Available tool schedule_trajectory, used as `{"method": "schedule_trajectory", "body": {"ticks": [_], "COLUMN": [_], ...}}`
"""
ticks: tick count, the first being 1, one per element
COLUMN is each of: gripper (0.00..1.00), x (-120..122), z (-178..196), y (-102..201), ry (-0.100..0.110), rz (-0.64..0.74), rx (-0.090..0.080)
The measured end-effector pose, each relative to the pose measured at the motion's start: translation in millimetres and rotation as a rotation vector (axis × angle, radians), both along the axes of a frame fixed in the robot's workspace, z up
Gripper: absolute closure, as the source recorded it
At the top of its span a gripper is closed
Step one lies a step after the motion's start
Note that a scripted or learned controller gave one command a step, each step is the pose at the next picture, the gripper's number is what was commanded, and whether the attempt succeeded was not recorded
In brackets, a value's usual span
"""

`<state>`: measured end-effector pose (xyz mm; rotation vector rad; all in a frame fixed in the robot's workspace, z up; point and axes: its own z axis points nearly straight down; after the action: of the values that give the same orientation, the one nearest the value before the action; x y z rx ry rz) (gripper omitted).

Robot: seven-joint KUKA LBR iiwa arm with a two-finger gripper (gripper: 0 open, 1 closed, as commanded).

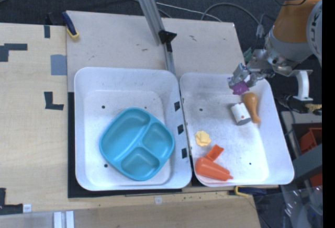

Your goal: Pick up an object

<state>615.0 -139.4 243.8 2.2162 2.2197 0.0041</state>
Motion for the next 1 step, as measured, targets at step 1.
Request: {"method": "schedule_trajectory", "body": {"ticks": [1], "gripper": [1.00], "x": [-0.8], "z": [3.6], "y": [45.9], "ry": [0.006], "rz": [0.004], "rx": [0.003]}}
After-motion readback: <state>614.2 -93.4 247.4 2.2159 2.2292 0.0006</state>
